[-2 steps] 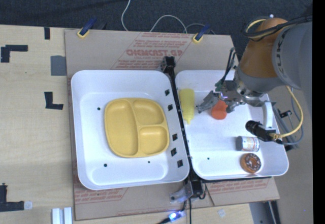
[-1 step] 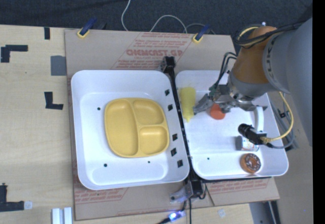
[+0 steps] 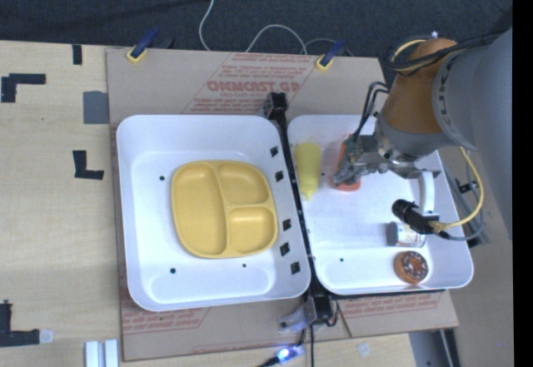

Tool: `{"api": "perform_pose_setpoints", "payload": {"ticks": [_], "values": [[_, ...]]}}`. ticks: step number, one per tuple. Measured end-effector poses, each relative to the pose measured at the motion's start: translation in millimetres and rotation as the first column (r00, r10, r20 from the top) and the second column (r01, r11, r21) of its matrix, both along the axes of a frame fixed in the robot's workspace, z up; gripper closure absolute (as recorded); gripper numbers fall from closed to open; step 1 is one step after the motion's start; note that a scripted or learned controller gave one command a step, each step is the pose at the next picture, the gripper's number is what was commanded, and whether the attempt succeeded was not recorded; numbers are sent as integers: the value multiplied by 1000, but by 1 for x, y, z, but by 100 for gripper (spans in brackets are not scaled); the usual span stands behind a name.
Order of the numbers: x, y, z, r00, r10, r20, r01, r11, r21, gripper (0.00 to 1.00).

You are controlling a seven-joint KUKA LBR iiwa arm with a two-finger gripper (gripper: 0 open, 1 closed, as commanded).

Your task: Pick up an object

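In the right bin [image 3: 379, 274], the hand [image 3: 350, 170] is low over a small orange-red object [image 3: 346, 182], close to the bin's left wall and beside a yellow banana-like piece [image 3: 308, 167]. I cannot tell how the hand stands or whether it has hold of anything. The orange-red object looks like a light, stiff plastic toy, perhaps a little slippery; I would take it across its narrow middle. A doughnut [image 3: 411, 266] lies near the front right corner.

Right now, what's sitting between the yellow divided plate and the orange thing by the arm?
In the camera view, a yellow banana-like object lies between the divided plate and the orange object, past the bins' shared black divider.
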State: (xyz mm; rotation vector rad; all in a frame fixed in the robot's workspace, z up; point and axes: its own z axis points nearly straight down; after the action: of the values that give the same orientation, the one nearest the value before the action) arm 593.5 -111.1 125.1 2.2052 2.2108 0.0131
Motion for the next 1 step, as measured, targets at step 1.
{"api": "perform_pose_setpoints", "payload": {"ticks": [1], "values": [[8, -5, 48, 1000, -1, -20, 1, 1000, 7, 100]]}}
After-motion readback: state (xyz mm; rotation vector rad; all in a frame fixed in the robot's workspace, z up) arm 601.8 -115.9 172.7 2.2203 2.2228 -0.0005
